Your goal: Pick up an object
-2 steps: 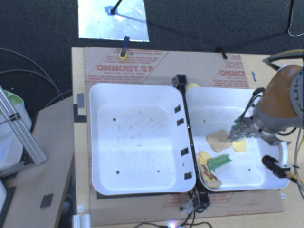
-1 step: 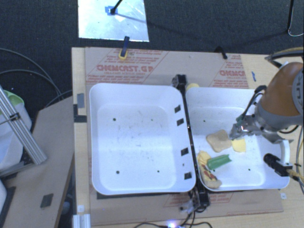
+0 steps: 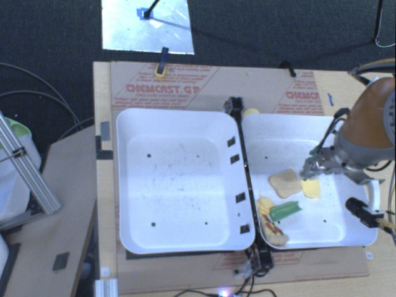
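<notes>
Gripper (image 3: 311, 169) low in right bin (image 3: 291, 132), just above yellow piece (image 3: 311, 189), beside tan slice (image 3: 284, 182); green item (image 3: 284, 210) near front; grip state unclear; left bin (image 3: 179, 119) alongside

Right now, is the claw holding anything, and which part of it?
I cannot tell. The claw sits low in the right bin, between the tan piece and the yellow piece, but nothing shows between its tips.
</notes>
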Robot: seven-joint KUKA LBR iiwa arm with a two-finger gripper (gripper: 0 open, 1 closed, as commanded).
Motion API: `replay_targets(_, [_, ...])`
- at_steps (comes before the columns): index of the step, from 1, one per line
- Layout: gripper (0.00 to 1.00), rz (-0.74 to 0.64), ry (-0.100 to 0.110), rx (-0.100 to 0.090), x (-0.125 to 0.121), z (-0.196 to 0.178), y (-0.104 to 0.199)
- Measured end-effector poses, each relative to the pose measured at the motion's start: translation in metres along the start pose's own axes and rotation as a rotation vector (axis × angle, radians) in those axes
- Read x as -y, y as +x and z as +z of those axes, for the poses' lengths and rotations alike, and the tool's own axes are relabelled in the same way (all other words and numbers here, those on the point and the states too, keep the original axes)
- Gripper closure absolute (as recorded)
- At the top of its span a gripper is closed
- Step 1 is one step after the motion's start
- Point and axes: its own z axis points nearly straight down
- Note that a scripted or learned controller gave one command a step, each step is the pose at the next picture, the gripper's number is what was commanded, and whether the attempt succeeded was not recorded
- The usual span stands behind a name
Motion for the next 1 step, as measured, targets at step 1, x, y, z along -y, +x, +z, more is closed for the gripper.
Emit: replay_targets(1, [1.0,-0.001,-0.003,0.0,-0.0012,-0.0106,0.0])
